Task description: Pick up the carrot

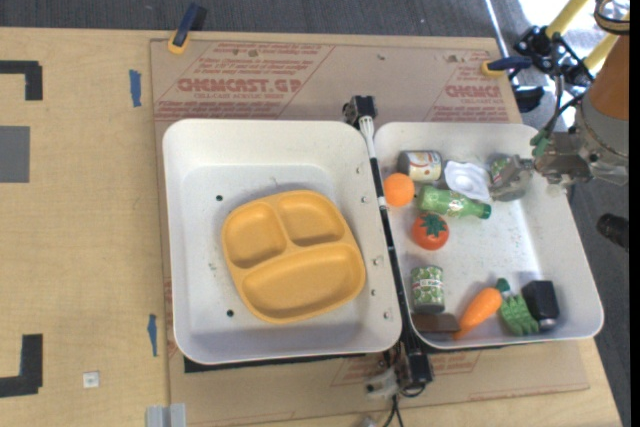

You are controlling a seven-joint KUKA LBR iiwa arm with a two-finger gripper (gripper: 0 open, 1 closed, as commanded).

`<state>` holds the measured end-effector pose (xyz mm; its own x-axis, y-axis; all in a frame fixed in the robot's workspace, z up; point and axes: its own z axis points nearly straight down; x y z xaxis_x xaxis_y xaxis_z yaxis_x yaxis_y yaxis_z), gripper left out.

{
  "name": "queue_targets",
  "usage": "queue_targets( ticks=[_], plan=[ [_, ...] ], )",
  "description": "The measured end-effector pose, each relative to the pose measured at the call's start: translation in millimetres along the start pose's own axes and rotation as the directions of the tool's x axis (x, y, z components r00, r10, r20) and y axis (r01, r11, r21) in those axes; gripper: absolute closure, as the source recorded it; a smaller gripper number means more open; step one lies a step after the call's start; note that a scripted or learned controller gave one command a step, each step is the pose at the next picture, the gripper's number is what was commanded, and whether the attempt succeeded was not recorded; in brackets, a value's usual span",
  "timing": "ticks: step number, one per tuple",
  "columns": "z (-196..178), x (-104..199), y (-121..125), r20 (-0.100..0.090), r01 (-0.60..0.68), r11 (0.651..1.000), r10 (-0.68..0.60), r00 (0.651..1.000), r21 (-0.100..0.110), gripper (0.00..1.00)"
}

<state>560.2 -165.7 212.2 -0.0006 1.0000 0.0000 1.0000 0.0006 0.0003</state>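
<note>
Nearest the camera, along the near edge of the right-hand shallow white plastic bin (585, 287), lies the orange toy carrot with its leafy green top (481, 307). It rests tilted, its tip pointing toward the near-left corner of that bin and its green top toward the right. Just beside the green top sits a small black block (541, 300), close to the near-right corner. At the carrot's tip, against the near-left corner, lies a dark brown flat piece (436, 322), and just beyond that stands a small can with a green pea label (428, 286).

In the left-hand shallow white plastic bin (190, 215) a yellow three-compartment plastic tray (292, 255) lies near the middle, turned a little askew to the bin's edges.

Farther into the right bin, near its left edge, sits a red toy tomato with a green stalk (431, 230). Beyond it a green plastic bottle (455, 205) lies on its side, with an orange ball (399, 190) just to its left against the left edge. Toward the far edge stand a small can with a pale label (421, 165) and a white crumpled cup-like thing (466, 180).

By the far-right part of that bin the grey two-finger gripper (510, 177) reaches in from the right, well apart from the carrot. Whether its jaws are released or clenched I cannot tell.
</note>
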Motion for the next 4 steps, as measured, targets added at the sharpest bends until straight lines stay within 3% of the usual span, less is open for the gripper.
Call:
queue_targets(
  ticks=[1,2,3,4],
  plan=[
    [127,71,-30,-0.001,-0.212,0.977,0.212,0.977,0.0,0.0],
    [116,71,-29,-0.002,-0.213,0.977,0.213,0.977,-0.004,1.0],
    [126,50,-54,-0.003,-0.356,0.935,0.356,0.935,0.0,1.0],
    [127,-40,-81,0.001,-0.272,0.962,0.272,0.962,0.0,1.0]
  ],
)
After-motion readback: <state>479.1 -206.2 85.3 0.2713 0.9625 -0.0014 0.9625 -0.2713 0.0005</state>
